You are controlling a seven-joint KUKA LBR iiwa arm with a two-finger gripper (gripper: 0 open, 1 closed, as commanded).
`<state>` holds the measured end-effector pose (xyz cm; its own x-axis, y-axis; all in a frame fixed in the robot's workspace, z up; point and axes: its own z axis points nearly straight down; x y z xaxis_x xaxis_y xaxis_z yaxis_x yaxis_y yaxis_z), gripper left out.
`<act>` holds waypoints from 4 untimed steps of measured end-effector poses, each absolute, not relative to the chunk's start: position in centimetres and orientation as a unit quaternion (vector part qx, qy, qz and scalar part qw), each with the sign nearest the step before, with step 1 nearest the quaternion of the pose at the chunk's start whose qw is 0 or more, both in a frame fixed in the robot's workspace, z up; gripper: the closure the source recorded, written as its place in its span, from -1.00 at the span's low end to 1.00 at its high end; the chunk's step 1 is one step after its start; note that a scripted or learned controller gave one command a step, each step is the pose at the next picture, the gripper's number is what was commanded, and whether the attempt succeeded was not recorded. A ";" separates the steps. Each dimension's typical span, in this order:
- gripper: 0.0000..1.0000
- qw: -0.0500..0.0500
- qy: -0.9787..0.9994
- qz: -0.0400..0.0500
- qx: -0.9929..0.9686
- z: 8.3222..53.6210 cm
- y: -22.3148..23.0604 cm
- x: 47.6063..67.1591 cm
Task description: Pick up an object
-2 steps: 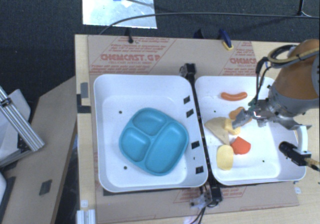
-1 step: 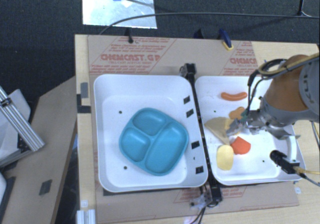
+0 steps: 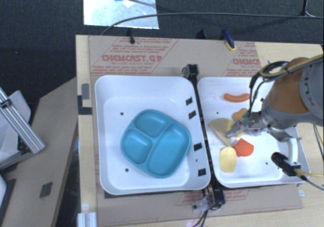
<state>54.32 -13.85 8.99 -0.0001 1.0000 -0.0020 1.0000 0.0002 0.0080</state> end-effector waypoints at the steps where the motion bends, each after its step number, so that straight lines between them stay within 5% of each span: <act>1: 1.00 0.004 0.707 0.002 0.707 9.8 -13.8 54.3; 3: 1.00 0.003 0.709 0.002 0.705 20.1 -13.6 54.9; 4: 1.00 0.002 0.709 0.001 0.705 21.2 -13.6 55.0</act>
<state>55.04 -13.58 21.25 -0.0051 1.0000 -0.0010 1.0000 0.0052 0.0037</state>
